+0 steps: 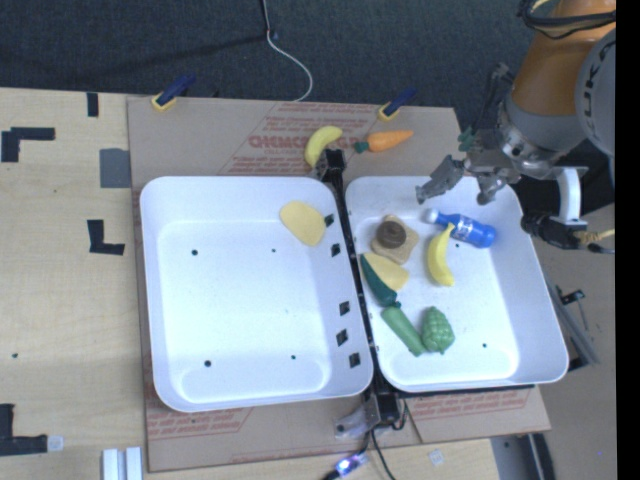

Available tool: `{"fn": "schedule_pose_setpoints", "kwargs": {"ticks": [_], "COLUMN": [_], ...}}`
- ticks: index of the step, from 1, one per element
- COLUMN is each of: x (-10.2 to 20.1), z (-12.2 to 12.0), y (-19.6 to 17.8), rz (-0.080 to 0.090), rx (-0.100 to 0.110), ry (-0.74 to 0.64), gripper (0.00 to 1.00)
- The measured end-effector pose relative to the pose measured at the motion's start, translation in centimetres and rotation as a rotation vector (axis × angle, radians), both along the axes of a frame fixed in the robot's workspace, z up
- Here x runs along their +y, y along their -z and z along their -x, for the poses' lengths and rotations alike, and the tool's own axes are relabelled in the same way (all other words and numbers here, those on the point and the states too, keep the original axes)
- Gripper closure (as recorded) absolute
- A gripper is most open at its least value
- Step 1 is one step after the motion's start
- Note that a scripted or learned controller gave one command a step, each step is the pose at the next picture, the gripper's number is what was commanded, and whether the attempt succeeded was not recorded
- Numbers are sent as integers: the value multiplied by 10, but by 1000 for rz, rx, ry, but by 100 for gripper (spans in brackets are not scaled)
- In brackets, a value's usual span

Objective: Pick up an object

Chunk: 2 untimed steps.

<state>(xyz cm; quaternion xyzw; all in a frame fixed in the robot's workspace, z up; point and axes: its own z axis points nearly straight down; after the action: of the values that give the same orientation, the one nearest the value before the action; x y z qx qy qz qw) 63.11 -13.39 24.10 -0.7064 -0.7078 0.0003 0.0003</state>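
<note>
- A blue plastic bottle with a white cap [466, 230] lies on its side in the upper right part of the right-hand shallow white bin [530, 353], just below the two-finger gripper [462, 185] and apart from it.
- The gripper hangs over the top edge of that bin with its grey fingers spread wide apart, one slanting left and one pointing down, and nothing sits between them.
- The gripper belongs to the grey arm with the orange band [562, 63], which comes in from the right.
- Just left of the bottle lies a yellow toy banana [439, 257], nearly upright in the view, close to the bottle's cap end.
- Further left in the same bin is a round brown doughnut-like piece on a tan slab [392, 237].
- Below that lies a pale yellow wedge with a dark green piece across it [381, 276], beside the bin's left wall.
- Near the bottom of the bin, a long green vegetable-shaped toy [401, 329] touches a knobbly green broccoli-like toy [437, 330].
- That makes seven things in the right bin, counting the wedge and the dark green piece separately.
- The left-hand shallow white bin [170, 298] holds one thing: a pale yellow flat chip-like piece [304, 222] in its upper right corner.
- Outside the bins, on the brown cardboard sheet [215, 133] behind them, lie a second yellow banana [321, 143] and an orange toy carrot [384, 141], side by side near the join of the bins.
- Bananas in all: two.
</note>
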Motion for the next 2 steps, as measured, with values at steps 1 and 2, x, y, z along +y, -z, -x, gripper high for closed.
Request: {"fn": "schedule_pose_setpoints", "kwargs": {"ticks": [1, 2], "x": [59, 184], "z": [-32, -35], "y": [43, 58], "rz": [-1, -5], "rx": [3, 2], "ry": [-6, -12], "gripper": [0, 0]}}
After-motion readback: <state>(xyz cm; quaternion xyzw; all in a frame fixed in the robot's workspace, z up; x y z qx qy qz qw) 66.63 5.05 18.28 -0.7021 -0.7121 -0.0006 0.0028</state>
